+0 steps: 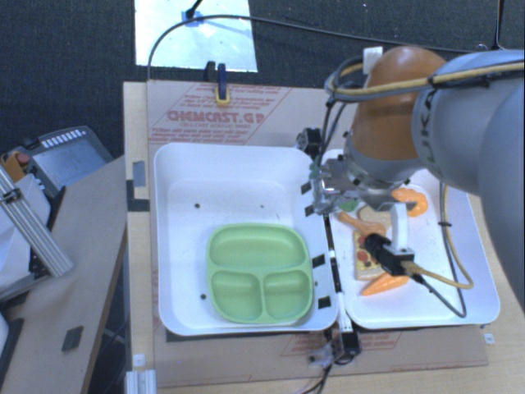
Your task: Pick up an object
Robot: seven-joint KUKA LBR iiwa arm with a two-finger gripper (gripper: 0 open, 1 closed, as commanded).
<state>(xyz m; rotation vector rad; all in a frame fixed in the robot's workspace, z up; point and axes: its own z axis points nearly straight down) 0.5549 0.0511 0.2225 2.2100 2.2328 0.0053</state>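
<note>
Light: bright, even, from overhead.
Glare: silvery sheet (197,48) washed out; left bin (213,183) nearly overexposed.
Shadows: faint, soft-edged beneath the green tray (261,273).
Focus: arm (480,121) slightly soft.

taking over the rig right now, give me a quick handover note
Gripper: low at the divide between the two bins, under the wrist; open or shut cannot be told, and no object is seen in its grasp.
Things: green three-compartment plastic plate lies flat in the left white bin; orange carrot-shaped toy and orange curved piece lie in the right white bin.
Done: no pick visible.
Left: grasp and lift one object.
</note>
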